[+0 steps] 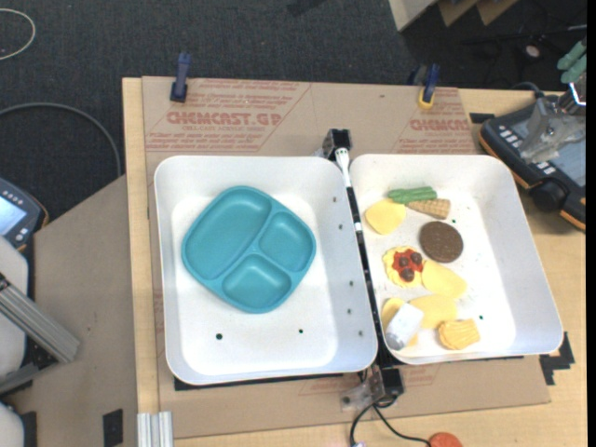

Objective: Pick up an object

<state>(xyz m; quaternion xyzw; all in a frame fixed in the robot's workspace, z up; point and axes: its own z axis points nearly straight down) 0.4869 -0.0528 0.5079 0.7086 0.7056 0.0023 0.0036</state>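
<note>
Toy food pieces (424, 273) clustered in right bin (521, 250), teal divided plate (249, 248) in left bin (177, 277), claw's state cannot be told

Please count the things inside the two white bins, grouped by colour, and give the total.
Teal: 1, the divided plate
Yellow: 5 food pieces, e.g.
Green: 1, the pod
Brown: 1, the round cookie
Tan: 1, the cone
White: 1, the small block
Total: 10
</note>
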